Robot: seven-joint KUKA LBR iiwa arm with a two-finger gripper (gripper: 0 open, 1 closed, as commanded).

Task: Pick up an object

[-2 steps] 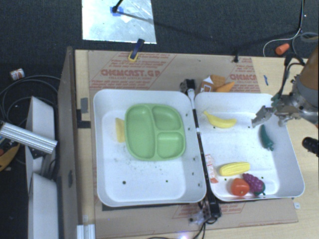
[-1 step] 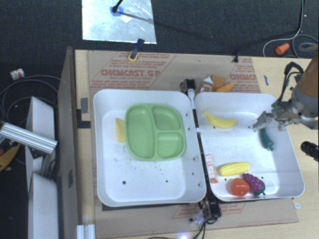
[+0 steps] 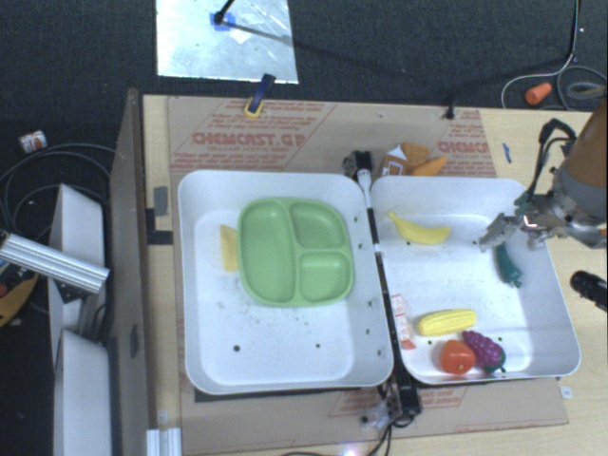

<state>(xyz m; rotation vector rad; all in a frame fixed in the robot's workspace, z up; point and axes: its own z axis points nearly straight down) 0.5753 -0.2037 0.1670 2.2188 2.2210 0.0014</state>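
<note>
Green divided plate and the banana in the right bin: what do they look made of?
Green divided plate: likely molded plastic, matte, uniform colour with soft rounded compartment ridges. Banana: probably a plastic toy, with smooth, even yellow and no spots; too small to be sure.

Grey arm entering from the right, wrist angled downward — gripper low, pointing left

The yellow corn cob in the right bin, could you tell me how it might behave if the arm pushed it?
The smooth yellow toy corn cob looks rounded and cylindrical, so it would probably roll sideways. It seems rigid plastic, likely light. The red tomato close beside it might get nudged.
</note>
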